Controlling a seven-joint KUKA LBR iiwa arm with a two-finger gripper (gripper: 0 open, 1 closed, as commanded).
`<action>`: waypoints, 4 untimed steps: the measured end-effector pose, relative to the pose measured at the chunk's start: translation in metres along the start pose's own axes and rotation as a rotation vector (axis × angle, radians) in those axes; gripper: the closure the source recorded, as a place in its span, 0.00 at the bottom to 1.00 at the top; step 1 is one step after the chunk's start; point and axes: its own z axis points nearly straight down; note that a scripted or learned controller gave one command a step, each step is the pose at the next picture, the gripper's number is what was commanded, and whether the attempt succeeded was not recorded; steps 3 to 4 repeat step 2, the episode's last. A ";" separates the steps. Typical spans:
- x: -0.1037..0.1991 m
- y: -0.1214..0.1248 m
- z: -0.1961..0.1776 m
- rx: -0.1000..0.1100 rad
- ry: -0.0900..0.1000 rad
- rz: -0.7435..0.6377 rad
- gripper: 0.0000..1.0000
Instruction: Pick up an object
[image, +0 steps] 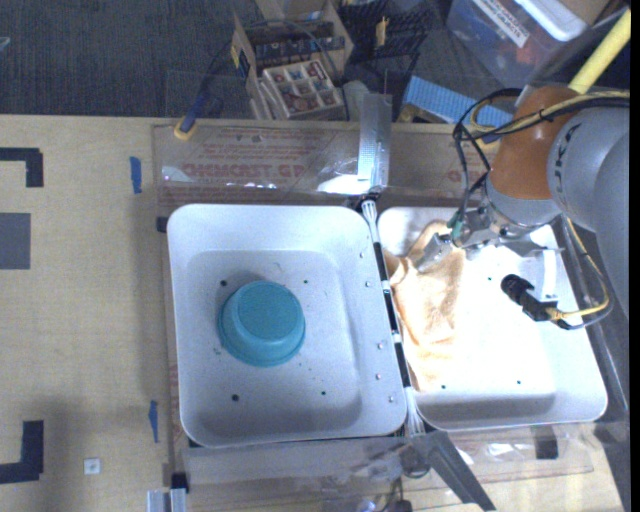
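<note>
Near side first: the left bin (200, 240) carries a blue bowl (262, 322), upside down by the look of it, sitting slightly left of that bin's centre and well apart from the arm. Across the shared divider, the right bin (500, 400) carries a tan cloth (432, 305) bunched along its left wall, running from roughly mid-wall up toward the far left corner; long axis lies roughly parallel to that wall. Near part of the right bin's floor is washed out by glare, detail there unreadable. Farther back, the gripper (443, 248) hangs over the far left corner of the right bin, right at the cloth's far end, with the grey arm (590, 160) and its orange band (525, 150) coming in from the right edge. Judgement: the cloth is the candidate object, lying directly beneath and toward the near side from the tool; the bowl lies a full bin away to the left. Gripper state: cannot tell, the tip blends into the cloth folds. No object is visibly lifted.
</note>
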 end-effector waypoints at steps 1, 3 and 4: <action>0.001 0.002 -0.012 -0.006 -0.001 -0.001 1.00; 0.038 0.022 -0.096 0.007 0.001 0.115 1.00; 0.038 0.022 -0.096 0.007 0.001 0.115 1.00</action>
